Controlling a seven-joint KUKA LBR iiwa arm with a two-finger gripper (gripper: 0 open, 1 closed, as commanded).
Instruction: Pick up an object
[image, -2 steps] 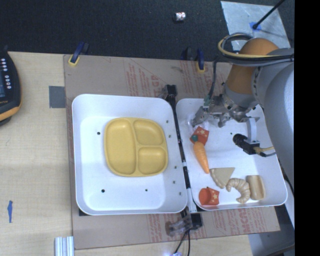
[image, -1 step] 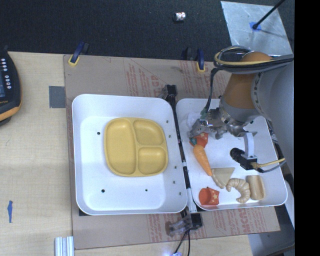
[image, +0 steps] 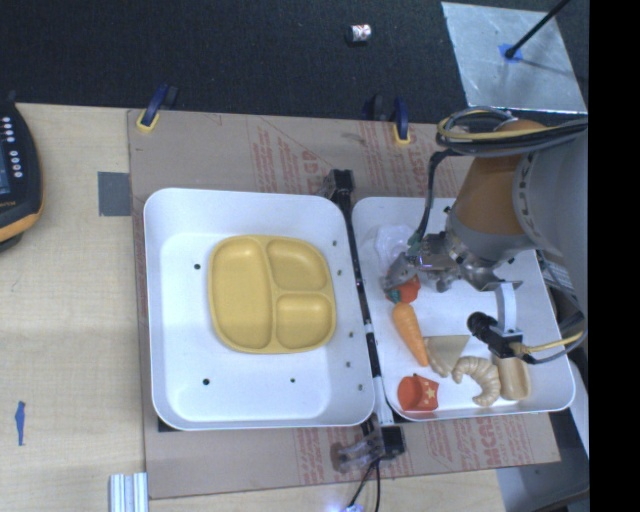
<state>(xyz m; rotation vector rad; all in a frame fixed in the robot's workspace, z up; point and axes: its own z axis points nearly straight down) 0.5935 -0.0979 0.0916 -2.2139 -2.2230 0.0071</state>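
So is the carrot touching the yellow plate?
Apart. The camera view shows the carrot in the right bin, the yellow plate in the left bin.

orange carrot (image: 408, 333) lying slantwise, right bin (image: 545, 300), near croissant (image: 478, 374)

The left bin (image: 170, 300) offers open floor around the yellow tray (image: 270, 293). The right bin (image: 555, 330) is crowded near its front (carrot (image: 409, 333), wedge (image: 447, 352), croissant (image: 482, 373), red piece (image: 418, 393)), with the arm (image: 500, 205) overhead.

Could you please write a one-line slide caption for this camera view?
Gripper poised above the carrot in the right bin; yellow divided plate in the left bin.
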